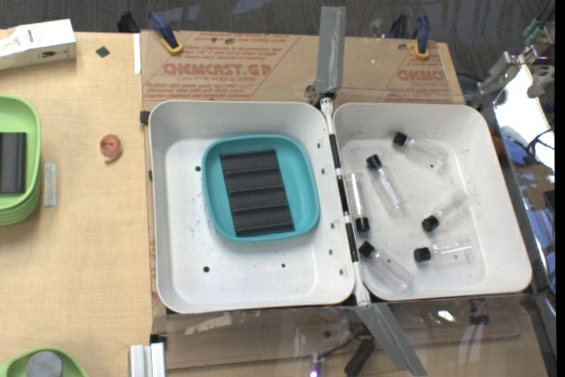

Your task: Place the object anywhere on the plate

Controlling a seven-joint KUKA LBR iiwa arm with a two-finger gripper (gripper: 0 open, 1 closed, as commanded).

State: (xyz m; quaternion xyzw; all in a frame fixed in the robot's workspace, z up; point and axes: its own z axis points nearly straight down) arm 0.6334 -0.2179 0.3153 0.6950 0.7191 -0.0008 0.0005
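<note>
Progress, as we judge it, is nil: nothing has reached the plate (214, 190) yet. That teal plate sits in the left bin (172, 260) and carries a dark ribbed block (256, 192) across its middle, so only its rim and edges are bare. The objects to move are clear vials with black caps, all lying in the right bin (494, 274). We count one near the top (413, 145), one long one left of centre (383, 183), one at the right (444, 214), one lower right (443, 252), one low near the divider (381, 265), and one tight against the left wall (357, 199).

As for the claw, we cannot tell whether it is open or closed. Some grey hardware (521, 71) stands at the far right, beyond the bins.

All of the task is left: picking a vial, carrying it over the divider (339, 177), and setting it down. We expect the block to get in the way, since a round vial may roll off it. Vials hugging the walls look harder to grasp.

Around the bins, the worktop (79, 278) holds a green tray (19, 162), a small reddish disc (109, 146) and a white box (35, 41). Cardboard (229, 62) lies behind the bins.
</note>
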